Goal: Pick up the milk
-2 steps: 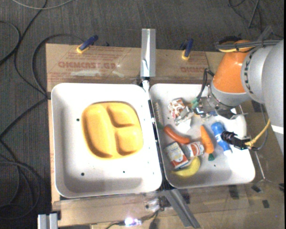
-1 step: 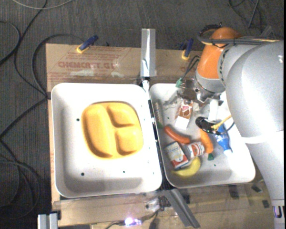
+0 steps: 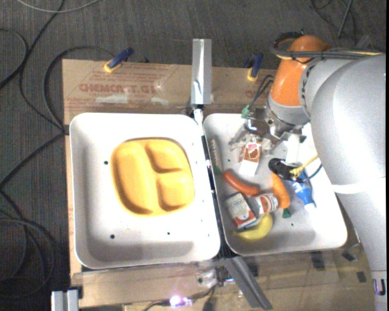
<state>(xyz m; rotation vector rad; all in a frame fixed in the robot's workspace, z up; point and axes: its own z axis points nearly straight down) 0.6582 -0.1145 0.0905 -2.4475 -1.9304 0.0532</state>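
- Your gripper (image 3: pixel 262 129) hangs over the far end of the right bin (image 3: pixel 324 235), low above the clutter; you cannot tell from this slanted view how wide it stands, and nothing shows as held.
- The milk (image 3: pixel 251 151), as best you can judge, is the small carton with the brown-and-white face just beside the tool, toward the bin's middle; it lies among other items, so take that reading with some caution.
- Expect it to be light and fairly stiff, a little box with flat sides that may dent if squeezed hard and may slide on the smooth bin floor. Take it across its two narrow flat faces, near the middle.
- Around it you have one sausage (image 3: pixel 241 183), one carrot (image 3: pixel 282 193), one banana (image 3: pixel 258 228), one small box (image 3: pixel 238 210) and one can (image 3: pixel 266 203) near the banana, and one blue-capped tube (image 3: pixel 303 192). They crowd closely, so nudging a neighbour looks likely.
- Further out: two white bins, and one yellow divided tray (image 3: pixel 153 175) in the left bin (image 3: pixel 91 238).
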